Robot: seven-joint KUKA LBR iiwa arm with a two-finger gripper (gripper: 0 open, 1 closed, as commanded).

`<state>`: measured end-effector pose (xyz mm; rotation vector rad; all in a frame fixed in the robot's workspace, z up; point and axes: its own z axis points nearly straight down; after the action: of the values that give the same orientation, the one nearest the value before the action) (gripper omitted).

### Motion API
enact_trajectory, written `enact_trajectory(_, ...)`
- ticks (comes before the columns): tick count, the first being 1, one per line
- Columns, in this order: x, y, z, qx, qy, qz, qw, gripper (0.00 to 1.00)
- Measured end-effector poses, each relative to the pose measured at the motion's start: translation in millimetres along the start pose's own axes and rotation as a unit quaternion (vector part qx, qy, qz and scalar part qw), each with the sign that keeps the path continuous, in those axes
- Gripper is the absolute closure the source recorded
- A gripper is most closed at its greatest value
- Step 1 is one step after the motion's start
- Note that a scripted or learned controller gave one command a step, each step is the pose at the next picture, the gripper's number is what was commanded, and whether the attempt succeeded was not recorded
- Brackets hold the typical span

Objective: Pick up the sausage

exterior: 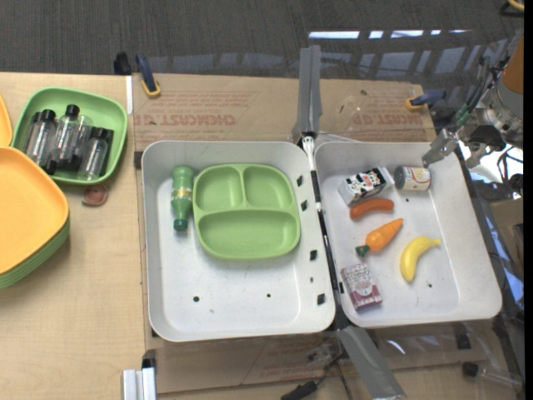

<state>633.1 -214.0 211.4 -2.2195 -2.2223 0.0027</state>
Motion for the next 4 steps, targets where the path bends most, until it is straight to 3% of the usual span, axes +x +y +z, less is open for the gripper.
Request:
enact_trajectory(1, 25, -15, 117, 0.0, 0.0, 0.029, 0.9996, 0.0)
enact_trajectory(2, 78, -69, 120, 0.0, 0.001, -0.057, 0.9984, 0.0)
enact_trajectory(3, 112, -87, 121, 0.002, 0.001, 0.119, 0.9929, 0.0)
enact_trajectory(4, 111, -88, 113, 0.002, 0.0, 0.121, 0.9926, 1.0)
